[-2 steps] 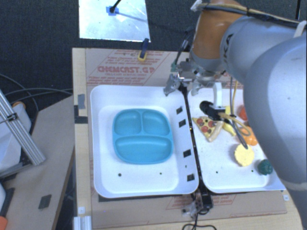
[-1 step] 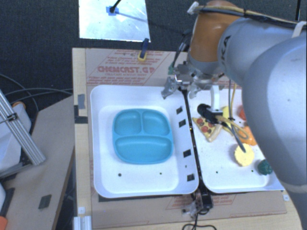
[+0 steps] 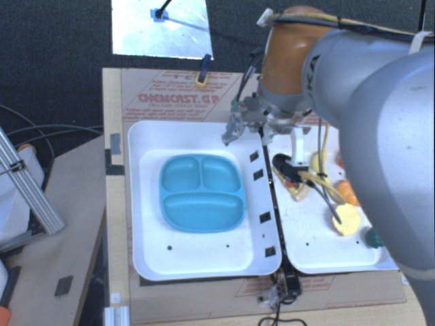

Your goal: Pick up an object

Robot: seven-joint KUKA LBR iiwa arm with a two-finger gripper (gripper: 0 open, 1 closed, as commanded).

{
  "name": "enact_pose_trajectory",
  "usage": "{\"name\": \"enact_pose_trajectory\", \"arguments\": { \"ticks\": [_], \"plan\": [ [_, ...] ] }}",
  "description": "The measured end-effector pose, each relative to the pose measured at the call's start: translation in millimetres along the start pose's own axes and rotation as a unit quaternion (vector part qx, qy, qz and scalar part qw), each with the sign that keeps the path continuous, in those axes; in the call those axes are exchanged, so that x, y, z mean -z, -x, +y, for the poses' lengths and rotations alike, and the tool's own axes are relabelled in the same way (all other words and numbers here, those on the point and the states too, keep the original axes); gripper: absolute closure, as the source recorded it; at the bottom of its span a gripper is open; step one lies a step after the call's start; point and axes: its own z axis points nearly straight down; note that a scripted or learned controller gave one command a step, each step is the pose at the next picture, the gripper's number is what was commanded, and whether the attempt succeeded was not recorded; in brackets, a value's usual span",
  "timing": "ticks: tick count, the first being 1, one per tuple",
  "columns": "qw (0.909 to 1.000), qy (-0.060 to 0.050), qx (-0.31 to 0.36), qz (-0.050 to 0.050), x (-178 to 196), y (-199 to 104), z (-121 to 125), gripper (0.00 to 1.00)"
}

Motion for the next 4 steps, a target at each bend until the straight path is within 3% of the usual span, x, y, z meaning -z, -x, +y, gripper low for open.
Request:
{"name": "enact_pose_trajectory", "arguments": {
  "ticks": [1,2,3,4],
  "plan": [
    [1.0,-0.001,0.0,0.0,-0.1,-15.7,-33.8,0.0],
    [1.0,0.003,0.0,0.001,49.6,-14.7,4.4,0.0],
    [1.0,-0.004,-0.006,-0.001,-3.1,54.4,-42.6,0.0],
    [1.0,0.003,0.0,0.001,0.9,27.3,21.6,0.0]
  ]
}}
